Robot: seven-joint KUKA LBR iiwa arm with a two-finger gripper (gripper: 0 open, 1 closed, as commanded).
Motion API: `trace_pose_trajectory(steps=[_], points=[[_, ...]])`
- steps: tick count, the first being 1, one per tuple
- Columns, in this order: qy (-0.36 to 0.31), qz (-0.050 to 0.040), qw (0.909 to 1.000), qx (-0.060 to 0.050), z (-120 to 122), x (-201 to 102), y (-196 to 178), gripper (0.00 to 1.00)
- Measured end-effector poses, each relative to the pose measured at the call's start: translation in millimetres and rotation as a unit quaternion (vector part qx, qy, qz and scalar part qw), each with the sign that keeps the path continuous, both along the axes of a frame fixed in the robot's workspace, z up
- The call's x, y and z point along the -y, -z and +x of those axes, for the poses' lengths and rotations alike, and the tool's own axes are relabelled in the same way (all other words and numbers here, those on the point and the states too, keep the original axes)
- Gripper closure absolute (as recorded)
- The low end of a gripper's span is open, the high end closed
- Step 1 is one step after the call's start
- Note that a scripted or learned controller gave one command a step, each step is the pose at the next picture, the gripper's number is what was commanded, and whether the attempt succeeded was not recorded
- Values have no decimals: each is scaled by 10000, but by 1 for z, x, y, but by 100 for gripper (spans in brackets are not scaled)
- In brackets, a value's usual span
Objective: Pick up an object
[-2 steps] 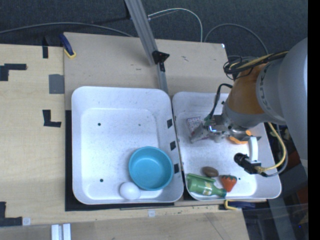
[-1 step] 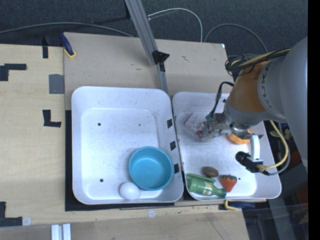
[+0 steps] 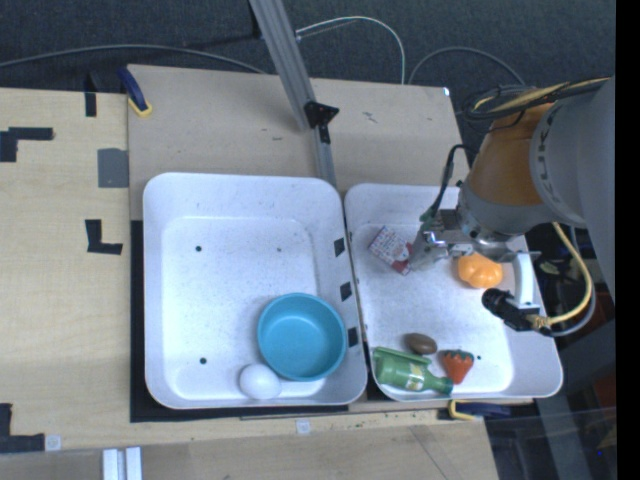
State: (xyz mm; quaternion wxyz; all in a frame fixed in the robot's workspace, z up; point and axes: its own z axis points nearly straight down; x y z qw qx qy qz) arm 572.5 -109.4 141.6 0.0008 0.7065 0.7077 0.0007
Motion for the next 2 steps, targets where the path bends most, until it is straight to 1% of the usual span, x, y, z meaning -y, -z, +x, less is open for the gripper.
trace_pose_trajectory(steps=[1, 2], points=[[2, -4, 10000, 7, 6, 4, -45, 100], [2, -6, 10000, 14, 0, 7, -104, 100]])
